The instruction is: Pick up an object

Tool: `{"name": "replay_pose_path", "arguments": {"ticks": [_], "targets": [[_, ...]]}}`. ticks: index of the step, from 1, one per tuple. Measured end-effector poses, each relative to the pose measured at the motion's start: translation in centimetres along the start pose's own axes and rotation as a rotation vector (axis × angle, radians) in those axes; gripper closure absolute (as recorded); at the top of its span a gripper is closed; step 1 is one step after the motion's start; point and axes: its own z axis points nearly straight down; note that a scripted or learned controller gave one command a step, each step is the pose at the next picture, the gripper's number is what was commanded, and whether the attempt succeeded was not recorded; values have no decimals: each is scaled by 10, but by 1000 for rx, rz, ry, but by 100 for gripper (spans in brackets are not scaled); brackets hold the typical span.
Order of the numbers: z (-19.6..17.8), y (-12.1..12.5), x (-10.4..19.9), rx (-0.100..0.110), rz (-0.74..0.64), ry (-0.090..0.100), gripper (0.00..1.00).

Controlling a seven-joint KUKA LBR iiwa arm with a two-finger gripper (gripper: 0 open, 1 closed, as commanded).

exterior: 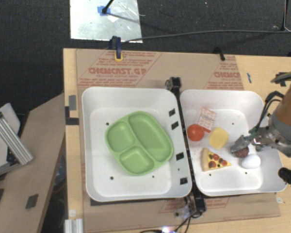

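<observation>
the arm [287, 115] reaches in from the right edge over the right bin [223, 101], its grey body angled down and leftward so that the claw [243, 143] sits low over the bin's right half. the claw's tip is beside a small dark brownish object [241, 153], just above it and touching or nearly so; whether the fingers are wide, narrow or closed on anything cannot be told, since they blur into the dark object. taking the red ball [195, 132] as landmark: it lies near the left wall of the right bin; a small printed packet [207, 116] with red and white markings, too small to read, lies just up and right of it; a yellow rounded piece [218, 138] lies just to its right; a toy pizza slice [213, 159] lies below and right of it; the dark object and a white egg-shaped thing [250, 161] lie further right, well apart from the ball, the white one just below and right of the dark one. left of the ball, across the divide, the left bin [102, 106] holds a green sectioned plate [138, 142]. the brown sheet [150, 67] on the desk above the bins bears the red repeated print "chemcast gp".
</observation>
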Motion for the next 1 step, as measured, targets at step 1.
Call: {"name": "replay_pose_path", "arguments": {"ticks": [1], "targets": [[52, 0, 0, -1, 0, 1, 0]]}}
